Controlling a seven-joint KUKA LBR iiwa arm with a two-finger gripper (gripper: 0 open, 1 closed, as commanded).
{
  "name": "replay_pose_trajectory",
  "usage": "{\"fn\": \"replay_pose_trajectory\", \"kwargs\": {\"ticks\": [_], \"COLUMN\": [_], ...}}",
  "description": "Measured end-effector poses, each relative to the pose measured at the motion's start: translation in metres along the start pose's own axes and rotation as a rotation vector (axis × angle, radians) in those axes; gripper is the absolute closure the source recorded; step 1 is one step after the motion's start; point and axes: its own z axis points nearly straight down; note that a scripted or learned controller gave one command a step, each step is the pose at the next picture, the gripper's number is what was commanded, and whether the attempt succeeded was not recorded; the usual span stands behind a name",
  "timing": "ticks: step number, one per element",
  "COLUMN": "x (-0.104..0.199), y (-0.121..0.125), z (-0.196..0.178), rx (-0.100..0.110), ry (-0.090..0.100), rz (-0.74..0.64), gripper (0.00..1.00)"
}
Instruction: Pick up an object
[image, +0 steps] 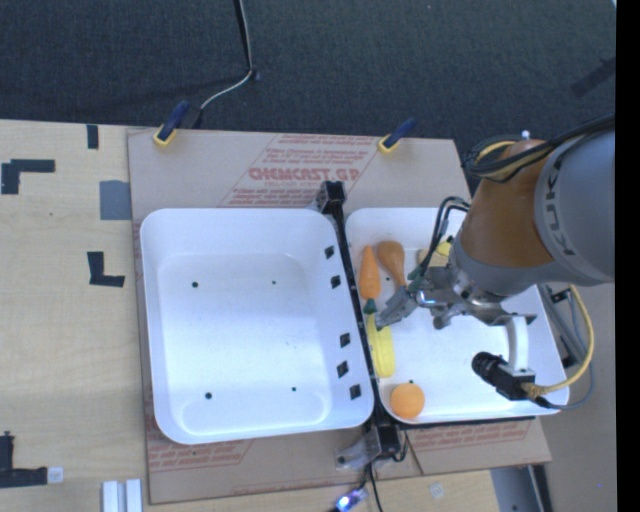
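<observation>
Cardboard covered the counter (60, 300) under two white bins, and the right bin (455, 400) served as the landmark. Inside it, along its left wall, lay a carrot (369, 272), a brown piece (391, 259), a banana (381, 347) and, nearest the front edge, an orange (407, 401). The pincer (392, 310) hung low over that wall, just above the banana, probably lining up a grab. It looked narrow and held nothing.
</observation>
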Motion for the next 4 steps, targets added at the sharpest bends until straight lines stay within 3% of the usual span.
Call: {"fn": "replay_pose_trajectory", "kwargs": {"ticks": [1, 2, 3, 4], "x": [-0.007, -0.02, -0.014, -0.013], "y": [0.035, 0.027, -0.035, -0.033], "z": [-0.124, -0.169, -0.3, -0.302], "rx": [-0.02, -0.011, -0.022, -0.01], "ry": [0.0, 0.001, 0.002, 0.0], "rz": [-0.007, -0.005, -0.008, -0.006], "gripper": [0.0, 0.0, 0.0, 1.0]}}
